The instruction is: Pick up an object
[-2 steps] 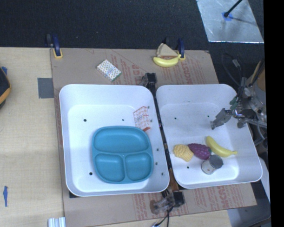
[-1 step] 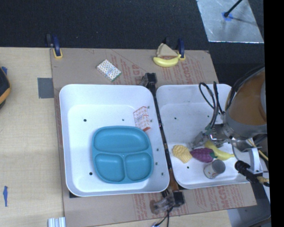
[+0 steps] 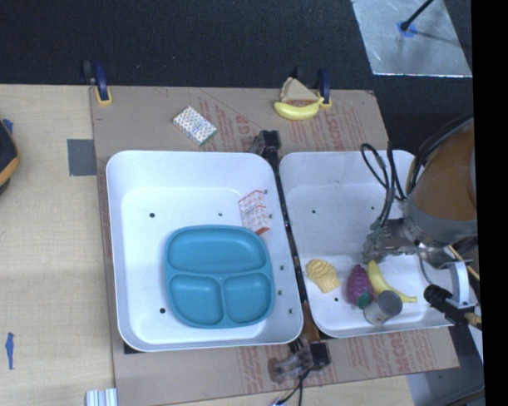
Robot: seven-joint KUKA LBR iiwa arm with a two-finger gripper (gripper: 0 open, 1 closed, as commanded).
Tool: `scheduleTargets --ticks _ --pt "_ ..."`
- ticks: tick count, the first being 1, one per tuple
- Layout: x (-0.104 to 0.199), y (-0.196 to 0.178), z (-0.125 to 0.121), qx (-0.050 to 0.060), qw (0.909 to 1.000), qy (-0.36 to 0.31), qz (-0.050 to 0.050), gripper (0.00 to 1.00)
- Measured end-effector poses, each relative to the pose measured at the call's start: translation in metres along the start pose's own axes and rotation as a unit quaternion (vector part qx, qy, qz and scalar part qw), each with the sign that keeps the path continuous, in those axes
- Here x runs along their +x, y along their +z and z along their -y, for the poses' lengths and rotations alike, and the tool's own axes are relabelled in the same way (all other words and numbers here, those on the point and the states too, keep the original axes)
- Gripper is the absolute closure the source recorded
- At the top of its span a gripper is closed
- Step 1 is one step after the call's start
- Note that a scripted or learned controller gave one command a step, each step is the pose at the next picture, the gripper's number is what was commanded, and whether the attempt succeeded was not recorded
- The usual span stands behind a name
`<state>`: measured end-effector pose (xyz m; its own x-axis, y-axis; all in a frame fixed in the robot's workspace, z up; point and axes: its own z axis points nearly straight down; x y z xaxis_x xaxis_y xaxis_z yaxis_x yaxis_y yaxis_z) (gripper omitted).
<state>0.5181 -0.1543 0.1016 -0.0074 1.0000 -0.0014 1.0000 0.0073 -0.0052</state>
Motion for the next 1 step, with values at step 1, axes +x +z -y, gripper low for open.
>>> scheduleTargets --ticks 1 --pt "-0.0008 -0.0101 0.0001 0.001 1.0 -0.001 0.001 1.0"
